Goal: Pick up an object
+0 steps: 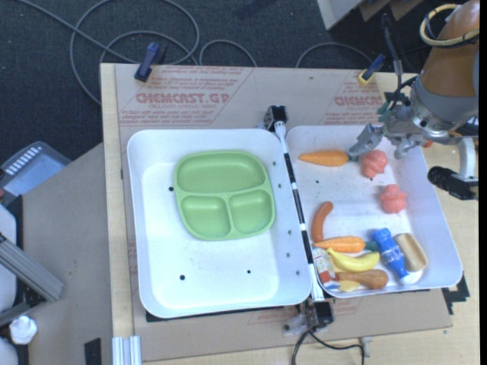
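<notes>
My gripper [383, 144] hangs over the far part of the right bin [449, 238], its fingers spread open. A pink toy fruit [373, 163] lies just in front of the fingertips, on the bin floor and not held. To its left lies an orange carrot [323, 158]. A second pink fruit [393, 198] sits a little nearer. Along the bin's near side are a red sausage [323, 219], another carrot [340, 243], a yellow banana [354, 261], a blue bottle [388, 251], a bun [411, 251] and a brown piece [365, 280].
The left bin [152, 242] holds a green divided plate [224, 192]. A black clamp [275, 116] sits at the far end of the ridge between the bins. Blue clips [147, 61] and cables lie beyond the cardboard sheet.
</notes>
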### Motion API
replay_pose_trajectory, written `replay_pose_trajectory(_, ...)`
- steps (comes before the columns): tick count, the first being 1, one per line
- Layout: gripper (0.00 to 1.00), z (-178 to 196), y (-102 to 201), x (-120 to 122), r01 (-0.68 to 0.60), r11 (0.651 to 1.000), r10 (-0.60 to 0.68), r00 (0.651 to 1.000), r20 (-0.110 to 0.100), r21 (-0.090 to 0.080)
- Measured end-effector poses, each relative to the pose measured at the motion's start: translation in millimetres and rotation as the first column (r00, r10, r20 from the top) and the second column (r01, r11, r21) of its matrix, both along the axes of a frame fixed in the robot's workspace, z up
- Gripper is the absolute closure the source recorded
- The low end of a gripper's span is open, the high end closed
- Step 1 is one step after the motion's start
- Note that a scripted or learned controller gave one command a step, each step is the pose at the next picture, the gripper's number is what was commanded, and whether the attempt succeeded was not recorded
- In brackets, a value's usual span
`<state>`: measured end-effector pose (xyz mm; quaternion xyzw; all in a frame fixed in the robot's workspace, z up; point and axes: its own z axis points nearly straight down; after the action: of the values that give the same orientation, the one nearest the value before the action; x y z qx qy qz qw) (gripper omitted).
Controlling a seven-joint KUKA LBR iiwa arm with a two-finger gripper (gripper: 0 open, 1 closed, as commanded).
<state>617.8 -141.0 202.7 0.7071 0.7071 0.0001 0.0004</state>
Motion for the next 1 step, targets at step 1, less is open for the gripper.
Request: replay_pose_trajectory(1,0.00,-16.1,-49.4,34.4,0.000,1.000,0.000,1.000,0.001,-0.001)
